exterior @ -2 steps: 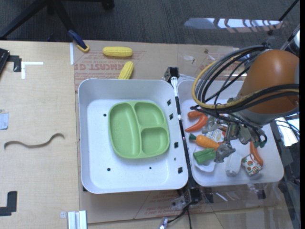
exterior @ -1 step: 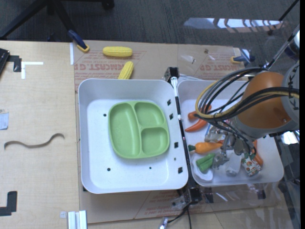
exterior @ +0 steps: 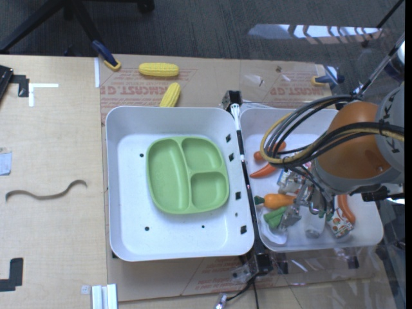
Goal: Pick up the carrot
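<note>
Honestly, that toy carrot (exterior: 278, 201) in the right bin (exterior: 367, 237), just beside the gripper (exterior: 302, 206), looks light, stiff and slick, so grab mid-body across its width; can't tell how its grasping end stands.

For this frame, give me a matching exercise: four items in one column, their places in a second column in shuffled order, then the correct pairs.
Items:
1. green three-compartment plastic plate
2. orange carrot with green top
3. two yellow corn cobs
4. thin brown wavy cord

Places:
A. on the bare wooden bench, left of both bins
B. in the right white bin, beside the arm's gripper
C. in the left white bin
D. on the cardboard behind the left bin

Pairs: 1-C, 2-B, 3-D, 4-A
</note>
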### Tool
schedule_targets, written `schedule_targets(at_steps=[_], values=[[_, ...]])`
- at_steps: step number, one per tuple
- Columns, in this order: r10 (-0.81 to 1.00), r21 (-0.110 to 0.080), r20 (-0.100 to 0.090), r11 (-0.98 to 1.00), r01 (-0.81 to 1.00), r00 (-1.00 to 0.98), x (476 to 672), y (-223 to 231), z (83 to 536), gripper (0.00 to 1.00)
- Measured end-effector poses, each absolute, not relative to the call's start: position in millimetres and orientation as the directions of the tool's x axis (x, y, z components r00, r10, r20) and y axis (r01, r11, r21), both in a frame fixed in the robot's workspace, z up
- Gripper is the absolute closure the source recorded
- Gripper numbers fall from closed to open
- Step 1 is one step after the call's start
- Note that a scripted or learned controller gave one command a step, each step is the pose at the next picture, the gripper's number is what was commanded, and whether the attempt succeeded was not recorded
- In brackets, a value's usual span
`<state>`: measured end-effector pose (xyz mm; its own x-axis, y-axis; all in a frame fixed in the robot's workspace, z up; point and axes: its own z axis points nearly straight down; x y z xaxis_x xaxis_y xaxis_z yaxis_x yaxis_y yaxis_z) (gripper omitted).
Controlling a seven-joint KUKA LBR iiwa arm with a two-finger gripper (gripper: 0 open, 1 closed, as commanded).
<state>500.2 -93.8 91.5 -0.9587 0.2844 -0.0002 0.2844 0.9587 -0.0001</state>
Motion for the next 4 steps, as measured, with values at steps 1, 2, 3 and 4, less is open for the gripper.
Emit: schedule_targets(at_steps=[1, 2, 3, 4], values=[[0.465, 0.0, 0.0, 0.886, 0.465, -0.886, 477.7, -95, 91, 0.0], [0.542, 0.001, -0.005, 0.841, 0.542, -0.841, 585.3, -97, 93, 0.0], [0.538, 0.0, -0.01, 0.843, 0.538, -0.843, 586.8, -97, 103, 1.0], [0.572, 0.001, -0.005, 0.82, 0.572, -0.82, 641.8, -27, 193, 1.0]])
